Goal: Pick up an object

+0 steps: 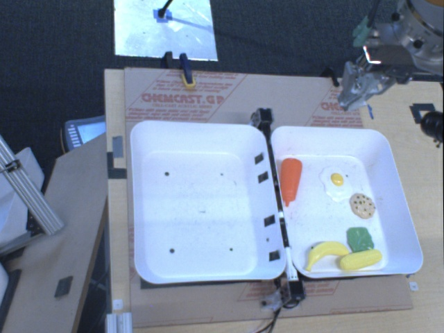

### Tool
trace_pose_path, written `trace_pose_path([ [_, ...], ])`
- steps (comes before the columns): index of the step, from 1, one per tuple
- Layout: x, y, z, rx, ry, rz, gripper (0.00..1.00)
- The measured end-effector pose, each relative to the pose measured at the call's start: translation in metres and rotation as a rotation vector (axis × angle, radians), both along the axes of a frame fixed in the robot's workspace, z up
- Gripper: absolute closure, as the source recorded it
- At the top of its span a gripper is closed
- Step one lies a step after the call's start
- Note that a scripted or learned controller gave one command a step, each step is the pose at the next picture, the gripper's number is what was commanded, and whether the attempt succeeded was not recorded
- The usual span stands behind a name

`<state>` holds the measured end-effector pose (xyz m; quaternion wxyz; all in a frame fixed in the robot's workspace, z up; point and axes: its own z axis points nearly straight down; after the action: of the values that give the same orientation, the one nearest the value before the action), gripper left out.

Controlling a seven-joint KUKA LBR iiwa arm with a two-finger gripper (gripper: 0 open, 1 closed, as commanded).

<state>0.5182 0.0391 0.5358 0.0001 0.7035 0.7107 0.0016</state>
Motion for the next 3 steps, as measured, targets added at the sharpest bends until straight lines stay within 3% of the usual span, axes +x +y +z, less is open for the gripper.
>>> trace_pose_path([
  [1, 0.002, -0.003, 0.011, -0.001, -0.004, -0.004, 1.00],
  [2, -0.033, 0.074, -0.001, 0.000, 0.002, 0.002, 1.00],
  [3, -0.031, 0.069, 0.011, 0.000, -0.003, -0.004, 1.00],
])
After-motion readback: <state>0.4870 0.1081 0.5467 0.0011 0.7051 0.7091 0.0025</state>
